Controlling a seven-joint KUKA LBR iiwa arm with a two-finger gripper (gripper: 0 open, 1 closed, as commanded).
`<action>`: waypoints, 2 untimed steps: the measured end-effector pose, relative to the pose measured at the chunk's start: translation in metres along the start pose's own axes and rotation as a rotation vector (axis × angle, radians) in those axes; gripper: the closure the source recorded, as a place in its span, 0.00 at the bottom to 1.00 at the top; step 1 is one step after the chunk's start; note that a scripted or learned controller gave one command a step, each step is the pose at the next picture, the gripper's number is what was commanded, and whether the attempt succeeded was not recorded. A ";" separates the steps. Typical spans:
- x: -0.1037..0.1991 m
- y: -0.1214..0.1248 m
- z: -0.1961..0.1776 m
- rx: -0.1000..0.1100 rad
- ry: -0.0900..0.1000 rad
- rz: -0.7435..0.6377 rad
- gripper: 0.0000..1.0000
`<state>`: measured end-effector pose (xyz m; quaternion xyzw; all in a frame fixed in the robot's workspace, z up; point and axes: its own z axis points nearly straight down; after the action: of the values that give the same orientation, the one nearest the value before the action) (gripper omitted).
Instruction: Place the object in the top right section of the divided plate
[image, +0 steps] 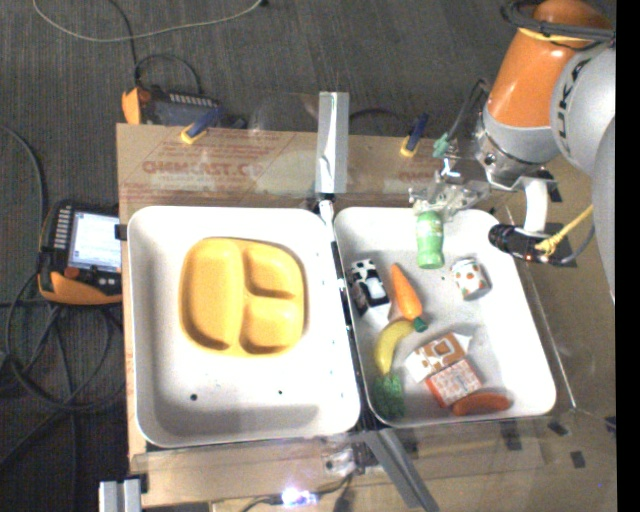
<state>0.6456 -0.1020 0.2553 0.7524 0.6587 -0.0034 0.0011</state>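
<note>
Gripper (441, 197): we see it over the far edge of the right bin (535, 345), fingers closed on the top of the green bottle (430, 238).
Green bottle: hangs upright from the fingers, just inside the bin's far wall.
Divided plate (243, 295): yellow, in the middle of the left bin (160, 400), well apart from the bottle; we note its top right section bare.
Right bin contents: carrot (405, 290) near centre, banana (391, 345) just nearer, black-and-white toy (368, 283) by the left wall, small white die-like block (469, 278) to the right, red-and-white carton (447, 368) and red sausage (479, 404) at the near side, dark green item (389, 394) beside the banana.
Arm (540, 75): enters from the far right, orange band up.
</note>
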 end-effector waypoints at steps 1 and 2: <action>0.057 -0.012 0.036 0.002 0.006 0.097 1.00; 0.115 -0.065 0.049 0.003 0.005 0.026 1.00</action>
<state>0.5957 0.0200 0.2054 0.7609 0.6489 -0.0024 -0.0017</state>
